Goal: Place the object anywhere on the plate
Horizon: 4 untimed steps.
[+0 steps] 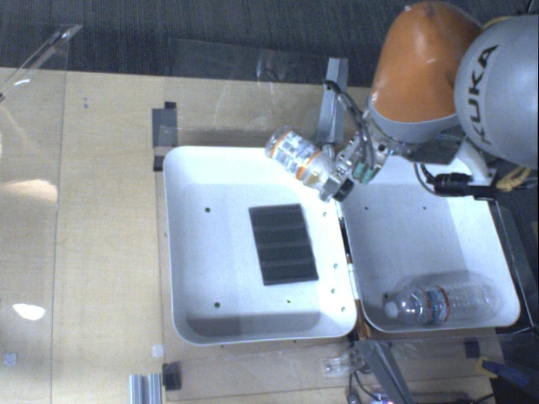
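Hovering over the far right corner of the left shallow white bin, your hand grips a small clear plastic bottle with a printed label between its fingers, tilted and lifted above the rim; the dark ridged rectangular plate lies below on that bin's floor; a larger clear plastic bottle lies in the right white bin.

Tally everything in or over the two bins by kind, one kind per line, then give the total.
Clear plastic bottles: 2, a small bottle at the gripper over the left bin, and a larger bottle lying in the right bin
Dark ribbed plates: 1, the black plate flat in the left bin
Total: 3
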{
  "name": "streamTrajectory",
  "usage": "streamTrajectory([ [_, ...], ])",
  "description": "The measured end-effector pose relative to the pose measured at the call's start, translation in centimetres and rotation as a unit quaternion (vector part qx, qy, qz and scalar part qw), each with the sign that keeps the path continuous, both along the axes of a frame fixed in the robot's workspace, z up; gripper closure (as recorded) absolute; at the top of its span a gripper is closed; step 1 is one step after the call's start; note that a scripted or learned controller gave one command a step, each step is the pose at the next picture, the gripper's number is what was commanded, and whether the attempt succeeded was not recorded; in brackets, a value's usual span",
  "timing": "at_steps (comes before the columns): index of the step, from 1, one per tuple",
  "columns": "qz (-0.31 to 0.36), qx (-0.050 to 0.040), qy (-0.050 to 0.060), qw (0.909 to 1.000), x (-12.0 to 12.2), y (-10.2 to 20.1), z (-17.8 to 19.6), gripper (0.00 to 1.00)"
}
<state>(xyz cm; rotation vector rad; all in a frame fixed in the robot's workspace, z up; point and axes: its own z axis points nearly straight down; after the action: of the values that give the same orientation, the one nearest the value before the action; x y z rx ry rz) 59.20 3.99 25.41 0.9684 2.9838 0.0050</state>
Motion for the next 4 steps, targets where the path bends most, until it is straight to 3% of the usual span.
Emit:
streamTrajectory([
  [1,-0.058,-0.0001,-0.001,0.9983,-1.0,-3.5,5.4,1.0],
  [2,-0.051,-0.0001,0.0,0.9987,0.1,-2.5,0.7,1.0],
  [4,-0.048,0.0018,-0.006,0.9988,0.4,-2.3,3.0,1.0],
])
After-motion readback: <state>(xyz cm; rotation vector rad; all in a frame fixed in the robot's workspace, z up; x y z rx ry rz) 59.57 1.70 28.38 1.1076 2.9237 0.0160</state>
